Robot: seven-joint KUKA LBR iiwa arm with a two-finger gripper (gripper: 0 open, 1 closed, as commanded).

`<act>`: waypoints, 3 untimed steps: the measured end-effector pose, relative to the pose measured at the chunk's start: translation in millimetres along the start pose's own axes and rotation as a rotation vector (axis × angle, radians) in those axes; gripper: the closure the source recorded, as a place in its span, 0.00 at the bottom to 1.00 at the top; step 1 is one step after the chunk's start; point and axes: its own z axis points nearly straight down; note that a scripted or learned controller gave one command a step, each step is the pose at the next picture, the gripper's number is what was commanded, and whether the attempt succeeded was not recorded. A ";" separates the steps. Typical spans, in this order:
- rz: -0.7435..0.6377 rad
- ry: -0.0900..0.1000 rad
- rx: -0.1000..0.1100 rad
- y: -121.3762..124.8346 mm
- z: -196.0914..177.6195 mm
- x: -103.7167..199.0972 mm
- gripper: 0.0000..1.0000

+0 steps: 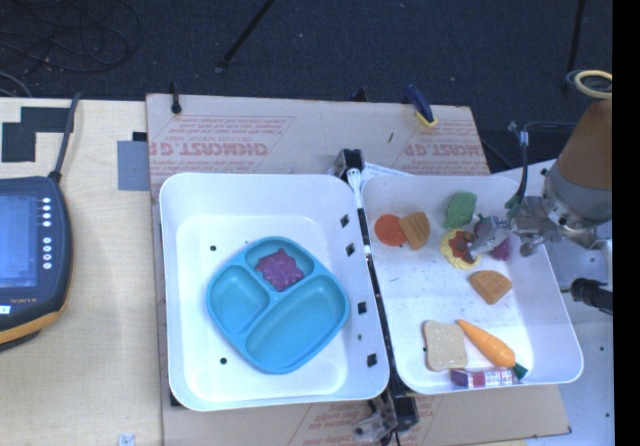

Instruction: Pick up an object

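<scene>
Carrot (487,342) lowest in right bin (560,354), well apart from jaws (485,237), jaw state unclear.

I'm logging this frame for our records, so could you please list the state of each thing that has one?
Blue tray: flat in the left bin, a purple piece in one compartment.
Carrot: lying in the right bin.
Bread slice: lying flat beside the carrot.
Gripper: low over the right bin, by the yellow-red toy.
</scene>
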 end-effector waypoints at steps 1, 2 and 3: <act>-0.001 0.002 0.000 0.9 69.5 16.4 0.00; -0.007 0.002 -0.004 65.5 67.0 61.1 0.00; -0.004 0.003 0.002 34.2 67.3 114.2 0.00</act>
